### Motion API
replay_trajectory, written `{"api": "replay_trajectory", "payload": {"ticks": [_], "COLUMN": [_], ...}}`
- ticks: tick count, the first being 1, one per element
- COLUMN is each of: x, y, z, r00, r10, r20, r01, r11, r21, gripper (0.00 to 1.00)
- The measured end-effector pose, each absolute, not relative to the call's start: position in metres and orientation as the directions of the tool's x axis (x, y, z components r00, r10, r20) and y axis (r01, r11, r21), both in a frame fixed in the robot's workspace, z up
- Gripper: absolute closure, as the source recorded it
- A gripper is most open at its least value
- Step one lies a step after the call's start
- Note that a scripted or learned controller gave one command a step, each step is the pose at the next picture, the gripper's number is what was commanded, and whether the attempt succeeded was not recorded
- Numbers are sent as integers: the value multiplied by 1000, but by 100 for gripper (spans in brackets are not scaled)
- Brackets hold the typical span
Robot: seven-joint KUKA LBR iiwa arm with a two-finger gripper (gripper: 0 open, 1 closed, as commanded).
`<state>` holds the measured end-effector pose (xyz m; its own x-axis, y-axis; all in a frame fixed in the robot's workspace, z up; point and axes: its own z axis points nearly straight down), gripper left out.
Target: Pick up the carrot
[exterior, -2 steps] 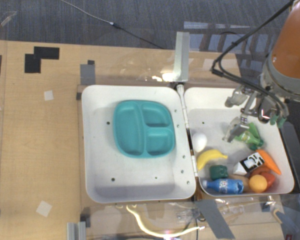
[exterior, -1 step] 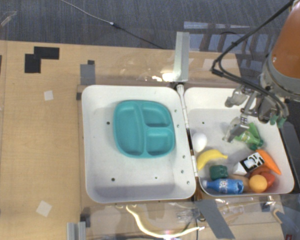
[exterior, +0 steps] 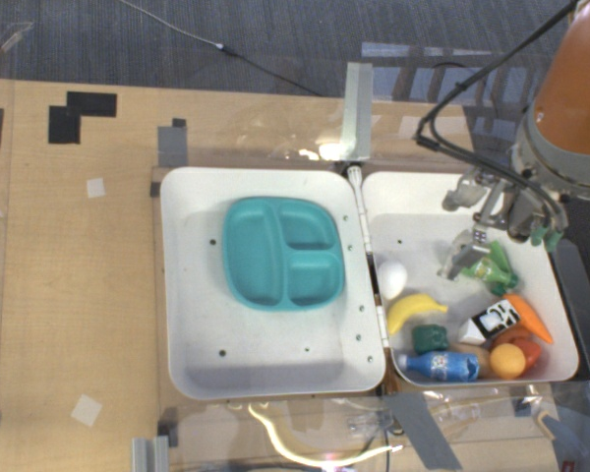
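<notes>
The carrot [exterior: 529,317] lies in the right bin [exterior: 413,214] near its right wall. Its orange body points toward the front right and its green leafy top [exterior: 498,267] points toward the bin's middle. My gripper [exterior: 475,251] hangs over the right bin, just left of and above the green top. It looks close to the leaves, but whether it touches them is unclear. The grey arm with its orange band [exterior: 580,77] reaches in from the upper right.
Around the carrot are a white egg [exterior: 390,279], a banana [exterior: 414,312], a dark green item [exterior: 431,338], a blue bottle [exterior: 441,366], an orange [exterior: 508,361] and a black-and-white block [exterior: 496,319]. A teal divided plate [exterior: 281,252] sits in the left bin [exterior: 192,352].
</notes>
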<state>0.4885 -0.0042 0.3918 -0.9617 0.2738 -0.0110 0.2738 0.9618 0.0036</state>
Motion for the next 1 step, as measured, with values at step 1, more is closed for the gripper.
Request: {"api": "replay_trajectory", "payload": {"ticks": [1], "x": [489], "y": [-4], "z": [392], "r00": [-962], "r10": [274], "r20": [-11], "r01": [274], "r11": [962], "r21": [4], "gripper": [0]}}
